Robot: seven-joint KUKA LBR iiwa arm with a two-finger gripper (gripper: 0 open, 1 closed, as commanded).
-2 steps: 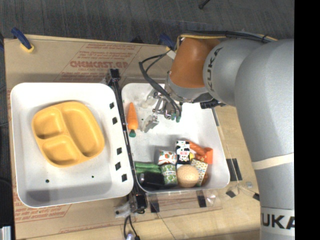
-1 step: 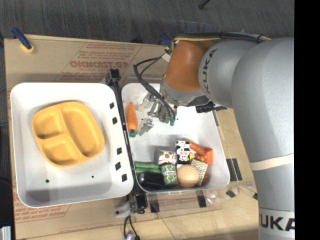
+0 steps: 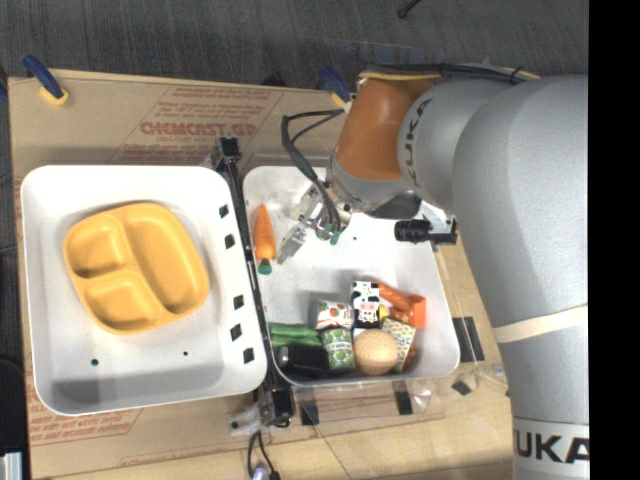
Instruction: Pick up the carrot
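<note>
While the arm (image 3: 480,168) is reaching in from 3 o'clock, the gripper (image 3: 305,226) is hanging low over the upper part of the right bin (image 3: 425,268). The fingers (image 3: 290,242) are pointing toward 8 o'clock and look a little spread, and they are pinching nothing. The carrot (image 3: 264,236) is lying in the right bin along its left wall, at about 10 o'clock in that bin, with its green end toward 6 o'clock. It is just beside the fingers, on their 9 o'clock side, but I cannot tell if they are touching it. At 6 o'clock in the same bin, a heap of toy food (image 3: 355,340) is lying against the lower wall. The left bin (image 3: 60,368) is holding a yellow tray (image 3: 135,266) with three compartments. Both bins are sitting on cardboard (image 3: 190,118) that is covering the tabletop.
</note>
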